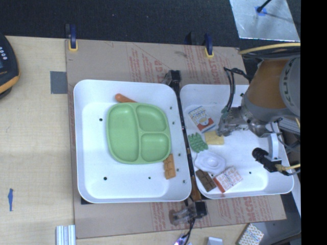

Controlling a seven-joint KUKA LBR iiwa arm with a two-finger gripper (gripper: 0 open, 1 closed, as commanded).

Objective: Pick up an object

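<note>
My gripper [224, 128] hangs low over the right bin [265, 185], just right of a pale yellow block [214, 139] and a small printed card [201, 117]. A green leafy piece [197, 142], a white crumpled piece [210, 163], a brown bar [205, 179] and a red-and-white packet [228, 178] lie in the same bin, below and left of the gripper. Nothing shows between the fingers. The left bin [87, 137] holds a green divided plate [138, 132], an orange carrot-like piece [124, 98] behind it and a tan waffle-like piece [169, 167] at its lower right.
The arm's grey body and orange band [271, 86] cover the right bin's far right corner. A black clamp [173, 77] sits where the bins meet at the back, another [191, 212] at the front. Blue clips [72, 35] hold the cardboard sheet.
</note>
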